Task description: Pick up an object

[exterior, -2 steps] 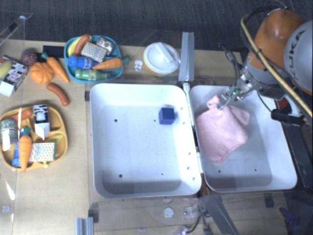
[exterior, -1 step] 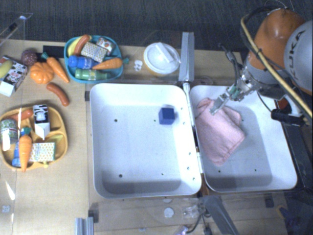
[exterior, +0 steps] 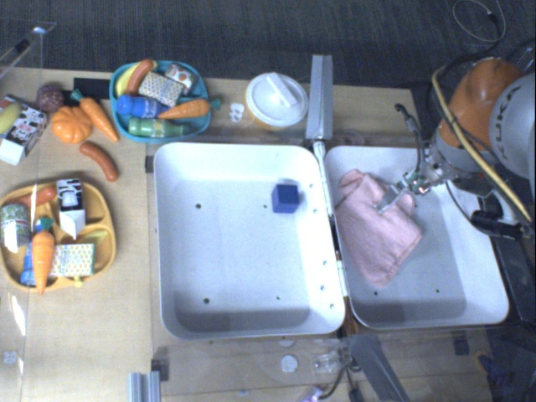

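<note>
The right-hand shallow white plastic bin (exterior: pixel 477 308) serves as the landmark. Its smooth floor near the front edge lies bare, and further back, in its left half, sits a soft pink cloth (exterior: pixel 375 231), crumpled and loosely folded, with rumpled edges. The two-finger metal gripper (exterior: pixel 400 194) is down at the cloth's upper right part, its thin shiny tips touching or just above the fabric; whether they have pinched any of it cannot be told, nor how wide they stand. The cloth lies flat on the bin floor, so I judge nothing is lifted yet: the approach looks made, the grasp and the raise are left.

Left of that bin, the left-hand white bin (exterior: pixel 218 308) holds a small blue cube (exterior: pixel 286 197), hard-edged and matte, near its back right corner, well apart from the gripper.

Behind the right-hand bin and to its right rises the grey arm with its glossy orange band (exterior: pixel 481 99), with black cables looped around it.
</note>
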`<state>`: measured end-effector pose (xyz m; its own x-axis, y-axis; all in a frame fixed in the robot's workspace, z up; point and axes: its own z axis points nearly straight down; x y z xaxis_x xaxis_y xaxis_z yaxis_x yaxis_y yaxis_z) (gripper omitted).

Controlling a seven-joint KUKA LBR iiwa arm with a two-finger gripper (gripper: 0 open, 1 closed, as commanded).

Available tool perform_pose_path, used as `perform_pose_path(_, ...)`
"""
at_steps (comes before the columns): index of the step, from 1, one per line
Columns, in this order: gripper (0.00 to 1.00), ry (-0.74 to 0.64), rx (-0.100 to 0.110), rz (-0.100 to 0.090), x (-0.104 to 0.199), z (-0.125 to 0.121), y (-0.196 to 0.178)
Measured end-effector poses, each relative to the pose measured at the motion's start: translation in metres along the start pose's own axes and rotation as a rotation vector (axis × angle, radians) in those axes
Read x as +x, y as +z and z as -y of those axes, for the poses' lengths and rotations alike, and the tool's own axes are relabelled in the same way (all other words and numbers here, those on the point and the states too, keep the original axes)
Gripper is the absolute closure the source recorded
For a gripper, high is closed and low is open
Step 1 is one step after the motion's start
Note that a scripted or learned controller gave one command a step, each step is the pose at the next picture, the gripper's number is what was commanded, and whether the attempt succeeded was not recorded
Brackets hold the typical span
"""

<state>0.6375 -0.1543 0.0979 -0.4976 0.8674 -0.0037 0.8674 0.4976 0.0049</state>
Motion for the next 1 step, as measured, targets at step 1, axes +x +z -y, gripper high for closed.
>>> perform_pose_path(1,0.0,-0.063,-0.008,0.009,0.0115,-0.0051,0.0061)
